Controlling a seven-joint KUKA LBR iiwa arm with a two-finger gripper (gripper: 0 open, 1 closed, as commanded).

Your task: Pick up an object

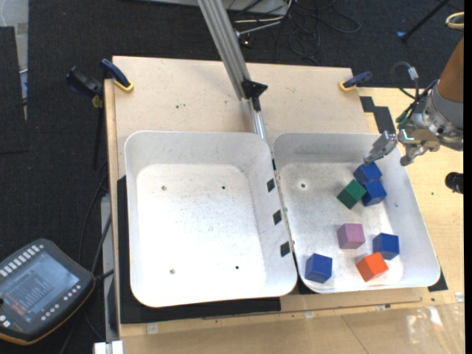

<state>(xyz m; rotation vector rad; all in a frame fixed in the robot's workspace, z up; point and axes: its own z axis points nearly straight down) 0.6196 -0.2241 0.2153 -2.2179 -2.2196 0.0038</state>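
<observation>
The right bin (pixel 295 220) holds several small cubes. Two blue cubes (pixel 366 172) (pixel 375 192) and a green cube (pixel 352 194) cluster near its far right side. A purple cube (pixel 351 235), a blue cube (pixel 386 245), an orange cube (pixel 372 266) and another blue cube (pixel 318 267) lie nearer the front. My gripper (pixel 394 151) hangs over the bin's far right rim, just above and right of the upper blue cube. Its fingers are spread open with nothing between them.
The left bin (pixel 140 198) sits beside the right one. A slanted metal pole (pixel 225 39) comes down to the gap between the bins at the back. Clamps (pixel 118 76) (pixel 355 80) grip the board's far corners. A teach pendant (pixel 37 290) lies at the bottom left.
</observation>
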